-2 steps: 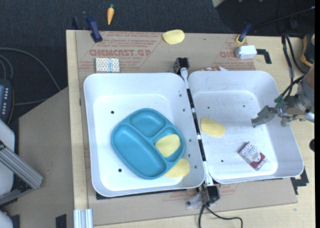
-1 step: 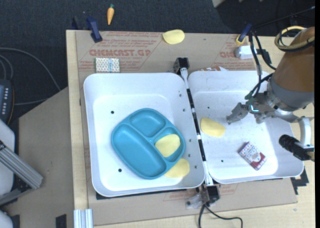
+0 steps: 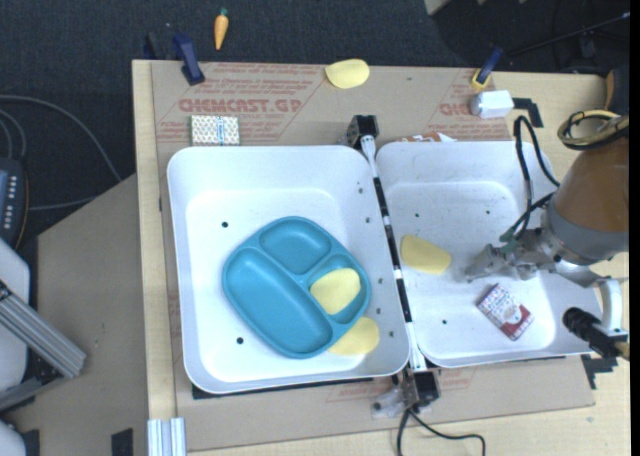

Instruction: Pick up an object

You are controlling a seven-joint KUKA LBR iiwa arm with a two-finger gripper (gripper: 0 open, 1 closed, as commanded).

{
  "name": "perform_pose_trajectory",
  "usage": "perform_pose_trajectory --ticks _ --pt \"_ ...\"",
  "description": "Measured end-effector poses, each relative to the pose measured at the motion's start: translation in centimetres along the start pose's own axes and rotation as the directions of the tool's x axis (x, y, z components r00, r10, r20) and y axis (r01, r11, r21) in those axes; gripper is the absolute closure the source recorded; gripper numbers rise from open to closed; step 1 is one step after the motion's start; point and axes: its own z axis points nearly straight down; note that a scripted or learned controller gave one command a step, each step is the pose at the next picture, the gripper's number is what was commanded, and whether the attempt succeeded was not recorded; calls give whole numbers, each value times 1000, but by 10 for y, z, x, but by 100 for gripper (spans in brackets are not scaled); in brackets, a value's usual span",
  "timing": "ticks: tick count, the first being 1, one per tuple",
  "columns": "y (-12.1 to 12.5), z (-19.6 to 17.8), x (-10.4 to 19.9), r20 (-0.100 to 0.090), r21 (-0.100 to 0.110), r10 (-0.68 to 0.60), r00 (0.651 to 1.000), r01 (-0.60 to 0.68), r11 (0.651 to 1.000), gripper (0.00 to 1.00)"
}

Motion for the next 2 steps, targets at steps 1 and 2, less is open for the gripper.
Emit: perform_pose_trajectory --ticks 1,2 --pt "-26 -31 -21 -1 0 0 1000 0 1000 0" --pt "-33 -81 48 -1 -2 -3 1000 3 1000 0"
